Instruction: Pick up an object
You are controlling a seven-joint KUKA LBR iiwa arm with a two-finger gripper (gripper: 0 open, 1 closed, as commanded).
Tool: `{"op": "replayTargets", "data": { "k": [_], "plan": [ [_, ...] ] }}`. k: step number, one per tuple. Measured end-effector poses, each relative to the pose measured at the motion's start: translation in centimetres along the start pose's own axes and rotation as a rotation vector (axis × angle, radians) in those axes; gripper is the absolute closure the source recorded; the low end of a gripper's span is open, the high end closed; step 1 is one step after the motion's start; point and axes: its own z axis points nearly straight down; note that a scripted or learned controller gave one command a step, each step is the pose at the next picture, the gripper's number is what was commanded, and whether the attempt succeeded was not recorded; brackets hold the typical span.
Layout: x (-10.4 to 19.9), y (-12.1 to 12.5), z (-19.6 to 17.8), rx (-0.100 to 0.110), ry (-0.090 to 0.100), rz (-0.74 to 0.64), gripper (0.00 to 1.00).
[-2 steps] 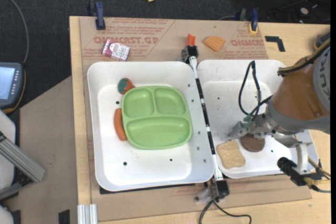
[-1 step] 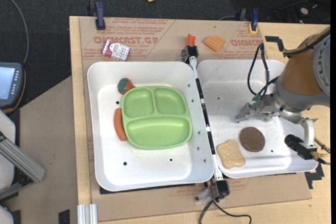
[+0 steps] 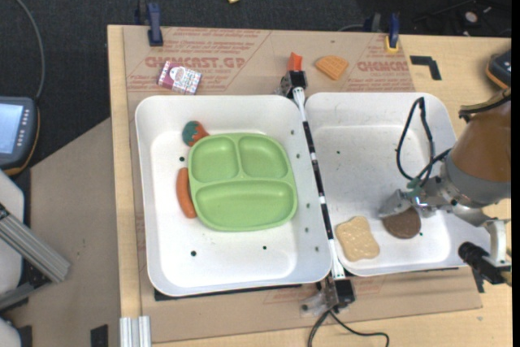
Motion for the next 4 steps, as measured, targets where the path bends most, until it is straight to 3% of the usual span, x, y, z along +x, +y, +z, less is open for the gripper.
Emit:
{"op": "replayTargets", "data": {
  "k": [1, 2, 3, 4],
  "plan": [
    [-0.2, -1.1, 0.0, -0.002, 0.001, -0.003, 0.00],
    [-0.2, -1.0, -1.0, -0.006, 0.000, -0.004, 1.00],
    [4.7, 4.0, -2.1, -0.010, 0.000, -0.011, 1.00],
    [12.3, 9.7, -10.7, -0.018, 0.001, -0.015, 1.00]
  ]
}}
